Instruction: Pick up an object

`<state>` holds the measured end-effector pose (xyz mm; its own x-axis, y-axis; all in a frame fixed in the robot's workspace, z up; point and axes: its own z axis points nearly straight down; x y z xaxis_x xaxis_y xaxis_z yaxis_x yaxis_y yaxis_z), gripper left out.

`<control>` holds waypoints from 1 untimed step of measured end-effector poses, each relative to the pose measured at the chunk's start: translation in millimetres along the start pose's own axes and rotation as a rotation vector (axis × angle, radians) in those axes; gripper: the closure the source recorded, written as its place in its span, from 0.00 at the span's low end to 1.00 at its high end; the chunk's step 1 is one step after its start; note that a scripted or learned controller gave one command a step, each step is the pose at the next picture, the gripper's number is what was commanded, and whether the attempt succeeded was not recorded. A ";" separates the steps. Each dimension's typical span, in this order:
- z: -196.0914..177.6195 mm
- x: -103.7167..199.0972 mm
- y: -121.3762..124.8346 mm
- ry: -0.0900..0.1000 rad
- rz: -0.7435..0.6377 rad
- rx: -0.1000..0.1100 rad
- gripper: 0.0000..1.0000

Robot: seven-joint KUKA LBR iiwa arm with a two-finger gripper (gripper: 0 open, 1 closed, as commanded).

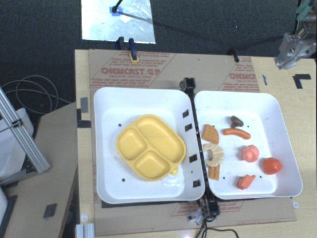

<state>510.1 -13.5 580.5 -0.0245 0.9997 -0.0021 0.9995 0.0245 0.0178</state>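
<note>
Gripper [296,48] hangs way up top right, off the right bin [285,133] of toy food; grip state unclear.

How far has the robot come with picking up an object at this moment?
Nothing looks done yet. The gripper is at the upper right, outside the right bin, and no object shows between its fingers. The items, such as the red ball and the sausage, lie in that bin. Left to do: reach in, grasp one, lift it.
</note>
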 end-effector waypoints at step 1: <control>0.4 0.0 0.0 0.000 -0.002 0.001 0.00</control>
<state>510.0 -13.5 580.2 -0.0261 0.9997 -0.0021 0.9995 0.0261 0.0169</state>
